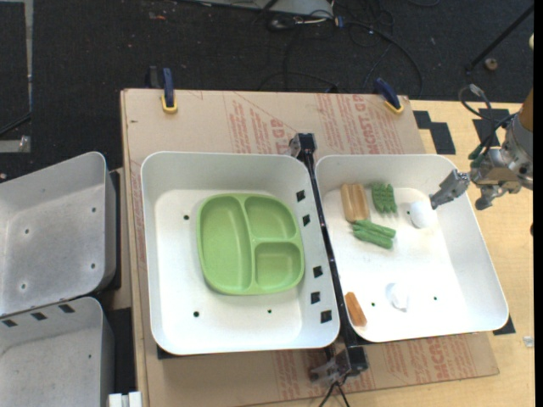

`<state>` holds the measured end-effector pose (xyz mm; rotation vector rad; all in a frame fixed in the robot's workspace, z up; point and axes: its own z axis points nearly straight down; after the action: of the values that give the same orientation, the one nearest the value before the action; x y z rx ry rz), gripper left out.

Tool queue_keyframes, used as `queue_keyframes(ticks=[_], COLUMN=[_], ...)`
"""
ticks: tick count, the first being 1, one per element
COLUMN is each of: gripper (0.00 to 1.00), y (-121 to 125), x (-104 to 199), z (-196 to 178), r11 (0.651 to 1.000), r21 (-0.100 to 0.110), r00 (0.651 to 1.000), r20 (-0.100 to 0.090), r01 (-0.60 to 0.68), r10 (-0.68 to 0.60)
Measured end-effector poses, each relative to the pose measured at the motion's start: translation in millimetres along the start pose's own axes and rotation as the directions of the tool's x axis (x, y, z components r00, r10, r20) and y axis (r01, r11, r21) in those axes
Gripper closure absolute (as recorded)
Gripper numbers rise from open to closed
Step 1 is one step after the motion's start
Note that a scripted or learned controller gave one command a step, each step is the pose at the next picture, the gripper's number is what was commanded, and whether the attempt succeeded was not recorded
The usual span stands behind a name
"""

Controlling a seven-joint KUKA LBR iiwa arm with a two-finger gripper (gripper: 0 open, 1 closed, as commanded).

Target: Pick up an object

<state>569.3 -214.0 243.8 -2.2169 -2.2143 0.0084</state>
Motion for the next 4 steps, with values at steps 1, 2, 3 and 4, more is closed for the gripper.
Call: queue_keyframes(ticks=[1,2,3,4], gripper=[0.0,0.0,0.0,0.0], y=[2.3,-6.2,-5.5,-5.6], x=[0.3,5.6,1.7,2.6], z=[-5.4,51.3,114.4,154.1], r11=[1.0,1.0,1.0,1.0], r21=[-0.01,-0.005,-0.005,-0.006], r00=[1.0,1.0,1.0,1.0], r20=[0.003,0.001,0.001,0.001], r01=[0.002,0.001,0.0,0.001], r10=[-0.002,-0.001,0.0,-0.001])
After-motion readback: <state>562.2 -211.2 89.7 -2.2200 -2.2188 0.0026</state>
